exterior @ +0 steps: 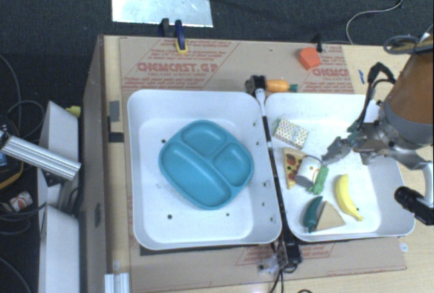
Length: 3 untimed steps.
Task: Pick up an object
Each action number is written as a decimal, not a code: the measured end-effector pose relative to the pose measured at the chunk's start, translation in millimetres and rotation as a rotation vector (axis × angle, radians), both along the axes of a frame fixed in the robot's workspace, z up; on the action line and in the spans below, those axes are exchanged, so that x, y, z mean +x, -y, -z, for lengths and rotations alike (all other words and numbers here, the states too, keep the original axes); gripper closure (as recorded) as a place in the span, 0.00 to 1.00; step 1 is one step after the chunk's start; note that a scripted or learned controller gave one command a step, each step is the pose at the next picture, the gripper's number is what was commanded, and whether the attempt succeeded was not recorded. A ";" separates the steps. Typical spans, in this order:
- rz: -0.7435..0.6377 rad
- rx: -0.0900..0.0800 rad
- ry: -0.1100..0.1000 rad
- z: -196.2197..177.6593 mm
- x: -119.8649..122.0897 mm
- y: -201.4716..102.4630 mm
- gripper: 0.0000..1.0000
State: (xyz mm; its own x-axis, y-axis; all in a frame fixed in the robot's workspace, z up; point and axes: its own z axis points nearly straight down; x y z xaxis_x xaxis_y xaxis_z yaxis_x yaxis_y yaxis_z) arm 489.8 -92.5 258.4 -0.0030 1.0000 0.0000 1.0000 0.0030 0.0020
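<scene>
Yellow banana point(348, 197) lies just below the end effector point(333, 150).

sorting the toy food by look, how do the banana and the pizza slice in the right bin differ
The banana is plain yellow and curved; the pizza slice is a flat wedge, yellow-orange with red spots. The banana looks longer and rounder, the pizza slice smaller and thinner. The banana lies toward the bin's right side, below the gripper; the pizza slice lies by the divider, on the bin's left side. Both rest on the floor of the right bin, neither held.
</scene>
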 end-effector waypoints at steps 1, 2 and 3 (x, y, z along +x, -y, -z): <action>0.003 -0.001 -0.002 64.1 -2.3 60.5 0.00; 0.002 -0.001 0.000 173.8 3.2 85.0 0.00; 0.002 0.000 0.002 163.5 3.9 84.4 1.00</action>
State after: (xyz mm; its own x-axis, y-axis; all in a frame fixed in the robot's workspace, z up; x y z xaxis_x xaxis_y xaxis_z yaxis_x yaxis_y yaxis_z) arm 493.6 -176.8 94.9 -0.0014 1.0000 0.0001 1.0000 0.0014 0.0042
